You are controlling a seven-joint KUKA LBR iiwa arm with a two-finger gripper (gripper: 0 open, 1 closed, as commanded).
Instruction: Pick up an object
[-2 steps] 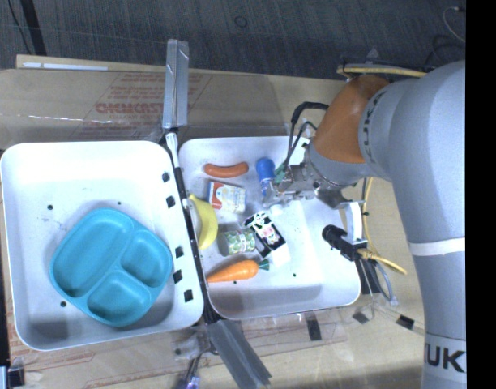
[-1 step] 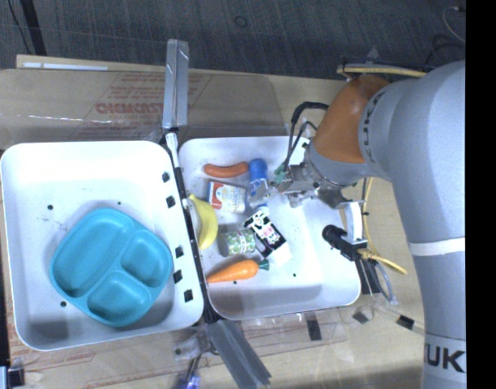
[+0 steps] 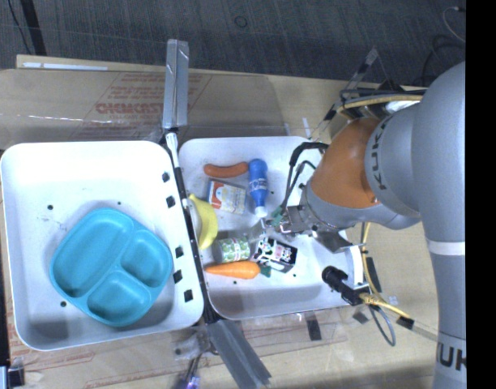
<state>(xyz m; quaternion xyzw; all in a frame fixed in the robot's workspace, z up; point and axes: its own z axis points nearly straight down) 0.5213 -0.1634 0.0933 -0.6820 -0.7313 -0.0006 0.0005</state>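
We see the gripper (image 3: 274, 227) low in the right bin (image 3: 313, 294), over a black-and-white packet (image 3: 277, 254) beside the carrot (image 3: 232, 271). We cannot tell its grip state. The left bin (image 3: 37, 177) holds a blue tray (image 3: 110, 266).

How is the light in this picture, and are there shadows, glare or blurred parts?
Camera view: the light is even and rather soft, with no strong glare on the white plastic bins. The blue divided tray casts a faint shadow on the bin floor beneath it. The small items, such as the orange carrot and yellow banana, look slightly soft. The grey arm looks large and close.
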